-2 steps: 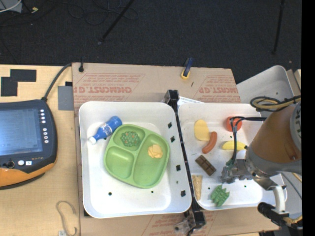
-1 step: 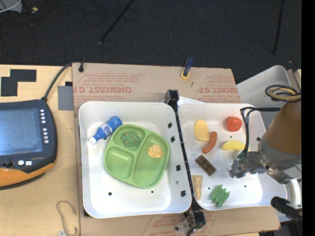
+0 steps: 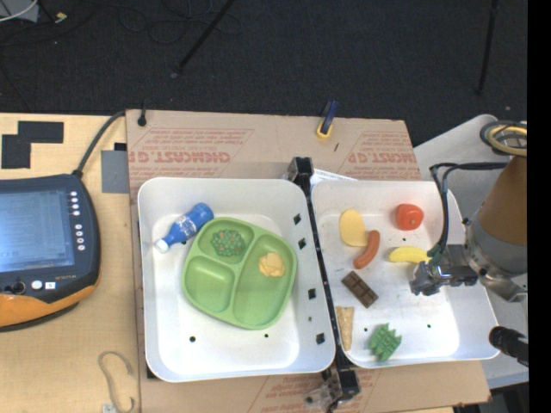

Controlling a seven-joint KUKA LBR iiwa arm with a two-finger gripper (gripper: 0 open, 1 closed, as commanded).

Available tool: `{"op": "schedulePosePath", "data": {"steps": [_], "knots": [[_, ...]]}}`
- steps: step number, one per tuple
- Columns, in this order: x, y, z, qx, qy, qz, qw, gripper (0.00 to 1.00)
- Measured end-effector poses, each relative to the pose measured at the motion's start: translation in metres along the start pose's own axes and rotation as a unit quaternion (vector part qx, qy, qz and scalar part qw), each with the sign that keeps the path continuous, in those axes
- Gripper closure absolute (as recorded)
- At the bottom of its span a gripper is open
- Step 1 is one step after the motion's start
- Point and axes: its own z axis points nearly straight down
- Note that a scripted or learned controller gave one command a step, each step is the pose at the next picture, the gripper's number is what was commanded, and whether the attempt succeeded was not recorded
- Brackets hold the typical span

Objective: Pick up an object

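My gripper (image 3: 424,280) hangs low over the right side of the right bin (image 3: 430,338), just below a yellow banana (image 3: 407,254). A red tomato (image 3: 409,216), a yellow piece (image 3: 352,227) and a sausage (image 3: 368,248) lie further back in that bin. A brown chocolate bar (image 3: 360,288), a tan cone (image 3: 344,325) and a green leafy toy (image 3: 385,341) lie to the gripper's left and front. I see nothing between the fingers.
The left bin (image 3: 164,334) holds a green divided plate (image 3: 207,282) with food in two compartments and a blue bottle (image 3: 184,226). A tablet controller (image 3: 43,239) sits at the far left. A black divider (image 3: 314,274) separates the bins.
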Motion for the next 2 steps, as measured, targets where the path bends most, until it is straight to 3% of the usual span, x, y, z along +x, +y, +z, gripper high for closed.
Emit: {"op": "schedulePosePath", "data": {"steps": [1, 2], "knots": [[-0.001, 0.0, -0.013, 0.002, 0.0, 0.0, 1.0, 1.0], [0.036, 0.029, -0.017, 0.002, 0.001, -0.001, 1.0, 1.0]]}}
